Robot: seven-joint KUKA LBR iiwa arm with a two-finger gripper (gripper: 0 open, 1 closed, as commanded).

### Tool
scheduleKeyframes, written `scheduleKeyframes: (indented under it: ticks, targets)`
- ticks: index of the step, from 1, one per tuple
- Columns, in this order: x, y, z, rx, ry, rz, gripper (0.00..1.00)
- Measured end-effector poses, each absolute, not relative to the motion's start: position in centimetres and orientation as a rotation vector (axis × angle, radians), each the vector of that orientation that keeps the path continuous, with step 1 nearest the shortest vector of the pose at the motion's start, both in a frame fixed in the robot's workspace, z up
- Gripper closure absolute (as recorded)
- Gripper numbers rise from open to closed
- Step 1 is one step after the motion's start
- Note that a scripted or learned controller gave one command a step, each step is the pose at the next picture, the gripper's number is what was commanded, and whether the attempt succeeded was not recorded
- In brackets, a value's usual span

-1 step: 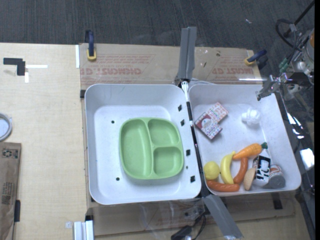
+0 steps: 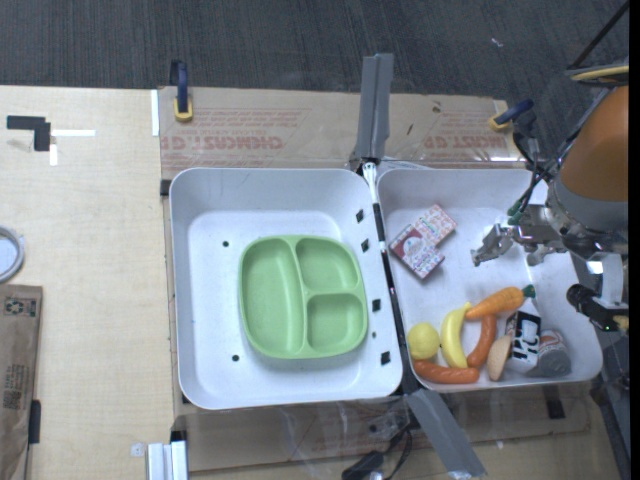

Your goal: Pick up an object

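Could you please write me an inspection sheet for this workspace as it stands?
Surface: wooden bench bearing two white bins, left bin and right bin, side by side.
Job's things: in the right bin, a small patterned box, a carrot, a banana, a lemon, a red sausage-like toy, and a black-and-white item.
Clutter: a green divided plate in the left bin.
Grippers: gripper above the right bin's upper area, holding nothing visible.
Cables: dark cables beside the arm.
Surroundings: dark floor; clamps at the bench's far edge.
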State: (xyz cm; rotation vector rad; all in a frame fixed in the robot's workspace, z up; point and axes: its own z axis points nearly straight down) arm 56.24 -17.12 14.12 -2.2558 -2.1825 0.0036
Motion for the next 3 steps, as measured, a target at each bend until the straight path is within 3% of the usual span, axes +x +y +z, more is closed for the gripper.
scheduleKeyframes:
  ticks: [1, 2, 3]
  targets:
    - [52.0, -19.9, 9.2, -2.266, -2.177, -0.001, 0.00]
    - [52.1, -19.9, 10.1, -2.269, -2.175, -0.001, 1.00]
    - [50.4, -13.7, 20.3, -2.342, -2.093, 0.003, 1.00]
